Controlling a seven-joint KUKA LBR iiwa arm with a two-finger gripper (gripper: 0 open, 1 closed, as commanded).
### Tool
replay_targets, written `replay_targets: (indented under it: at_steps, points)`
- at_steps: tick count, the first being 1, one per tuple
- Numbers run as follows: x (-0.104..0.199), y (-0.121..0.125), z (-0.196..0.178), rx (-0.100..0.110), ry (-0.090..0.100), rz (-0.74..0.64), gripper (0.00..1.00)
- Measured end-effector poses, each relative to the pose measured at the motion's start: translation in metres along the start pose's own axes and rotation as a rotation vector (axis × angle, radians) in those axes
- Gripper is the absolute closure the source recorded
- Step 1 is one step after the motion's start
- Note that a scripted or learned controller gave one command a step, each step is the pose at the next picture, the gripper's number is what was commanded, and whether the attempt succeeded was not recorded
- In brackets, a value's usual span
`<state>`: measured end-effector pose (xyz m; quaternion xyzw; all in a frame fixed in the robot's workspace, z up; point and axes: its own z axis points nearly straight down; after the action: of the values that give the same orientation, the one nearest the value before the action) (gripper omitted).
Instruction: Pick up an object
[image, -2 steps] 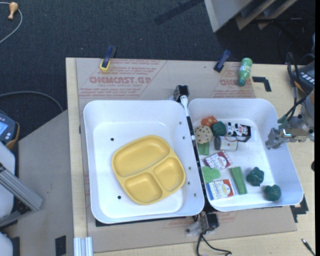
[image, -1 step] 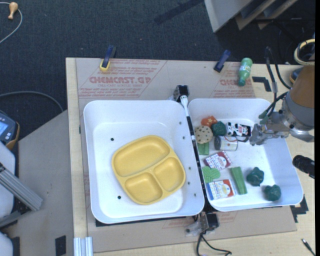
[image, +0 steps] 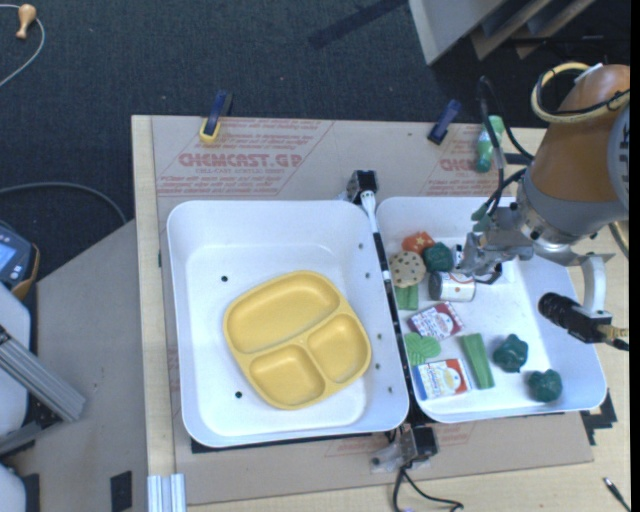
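My gripper (image: 470, 268) hangs low over the upper middle of the right bin (image: 570, 392). Just below and beside its fingertips lies a small white cylinder with a dark end (image: 452, 290). A dark green piece (image: 438, 257) and an orange-red piece (image: 417, 243) sit to its left, next to a tan round cookie-like disc (image: 407, 267). Lower down lie a red-and-white packet (image: 435, 322), a green ridged piece (image: 421, 348), a green stick (image: 476, 360), a second packet (image: 441, 379) and two dark green broccoli-like pieces (image: 512, 351) (image: 545, 384).
The left bin (image: 190, 250) holds a yellow three-compartment plate (image: 296, 338). A black divider with clips (image: 378, 250) runs between the bins. The arm's grey body with its orange band (image: 580, 130) covers the right bin's upper right corner. A black part (image: 565, 312) juts over the right rim.
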<state>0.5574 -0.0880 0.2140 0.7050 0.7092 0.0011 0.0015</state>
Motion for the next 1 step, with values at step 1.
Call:
replay_targets:
  at_steps: [1]
  points:
    - [0.0044,0.0133,-0.0176,-0.001,-0.001,0.004,1.0]
